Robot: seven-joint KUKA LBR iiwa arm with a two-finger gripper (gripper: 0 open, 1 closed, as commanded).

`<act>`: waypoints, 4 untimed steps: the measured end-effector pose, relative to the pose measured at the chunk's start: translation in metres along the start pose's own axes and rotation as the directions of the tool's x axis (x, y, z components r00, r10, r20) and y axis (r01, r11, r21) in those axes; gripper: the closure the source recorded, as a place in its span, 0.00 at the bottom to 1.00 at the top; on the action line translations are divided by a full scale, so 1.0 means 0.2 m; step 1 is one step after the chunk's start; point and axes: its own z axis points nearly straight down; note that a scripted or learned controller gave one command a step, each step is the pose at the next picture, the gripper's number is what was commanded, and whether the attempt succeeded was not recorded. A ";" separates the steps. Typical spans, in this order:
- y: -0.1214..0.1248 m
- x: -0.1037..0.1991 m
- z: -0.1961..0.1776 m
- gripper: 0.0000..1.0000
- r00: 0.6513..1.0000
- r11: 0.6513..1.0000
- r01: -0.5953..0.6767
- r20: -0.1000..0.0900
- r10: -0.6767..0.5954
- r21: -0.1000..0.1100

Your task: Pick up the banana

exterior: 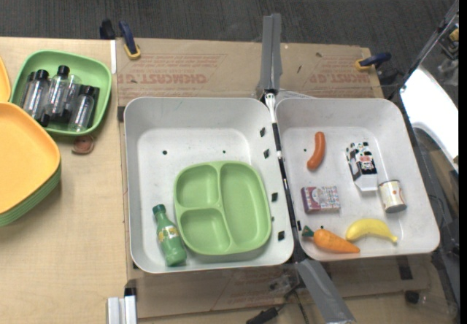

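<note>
1. The banana [373,230] lies at the near edge of the right bin [416,147], just right of a carrot [334,241].
2. The small can [392,195] nearby carries markings too small to read.

In the left white bin [142,133] you have a green three-compartment plastic tray [221,207], with a small green bottle [168,236] lying just beside its near-left corner. In the right white bin [408,140] you can see a reddish-orange sausage [316,150], a small pink box [321,199], an orange carrot [333,241], a white packet with dark print [363,165] and a small pale can [392,195]. On the bench at far left, a green dish [98,74] holds dark-capped clear bottles [58,96], beside stacked yellow plates [25,166].
</note>
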 end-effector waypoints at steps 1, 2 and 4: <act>0.17 -0.02 -0.05 1.00 0.993 0.993 -0.116 -0.001 0.116 0.001; 0.20 0.01 -0.18 1.00 0.981 0.981 -0.195 -0.001 0.195 0.001; 0.23 0.07 -0.18 1.00 0.960 0.960 -0.280 -0.002 0.280 0.001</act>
